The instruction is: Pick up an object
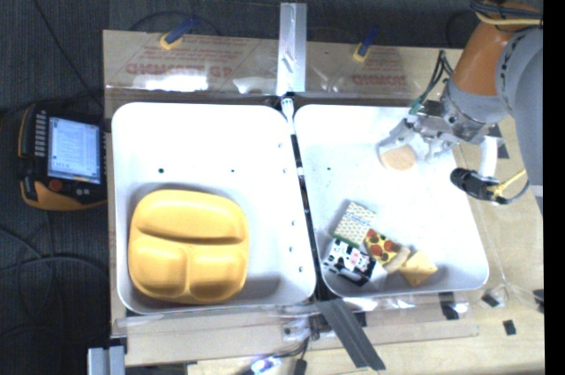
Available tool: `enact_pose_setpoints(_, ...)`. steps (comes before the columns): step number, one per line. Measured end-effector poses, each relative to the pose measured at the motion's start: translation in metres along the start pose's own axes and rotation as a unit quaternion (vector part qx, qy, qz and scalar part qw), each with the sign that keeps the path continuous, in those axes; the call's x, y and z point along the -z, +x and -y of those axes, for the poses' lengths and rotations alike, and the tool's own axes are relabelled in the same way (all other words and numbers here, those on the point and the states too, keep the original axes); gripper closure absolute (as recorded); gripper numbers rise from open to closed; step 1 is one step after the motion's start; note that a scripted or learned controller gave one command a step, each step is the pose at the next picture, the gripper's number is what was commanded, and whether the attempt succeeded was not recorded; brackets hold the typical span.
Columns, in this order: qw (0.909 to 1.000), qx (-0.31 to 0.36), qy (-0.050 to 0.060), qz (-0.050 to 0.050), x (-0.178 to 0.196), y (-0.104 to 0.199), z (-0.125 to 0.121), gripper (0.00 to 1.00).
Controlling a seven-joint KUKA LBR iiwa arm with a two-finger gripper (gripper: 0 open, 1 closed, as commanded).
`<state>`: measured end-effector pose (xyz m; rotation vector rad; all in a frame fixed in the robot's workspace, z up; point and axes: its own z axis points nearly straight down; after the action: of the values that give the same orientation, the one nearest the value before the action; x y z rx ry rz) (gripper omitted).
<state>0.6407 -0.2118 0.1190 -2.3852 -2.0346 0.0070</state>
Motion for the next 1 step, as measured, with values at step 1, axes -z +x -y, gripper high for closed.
enact_pose_setpoints(1,0.9998,-0.02,-0.004,-0.002,-0.0223,0.0068,-0.0009,0.0)
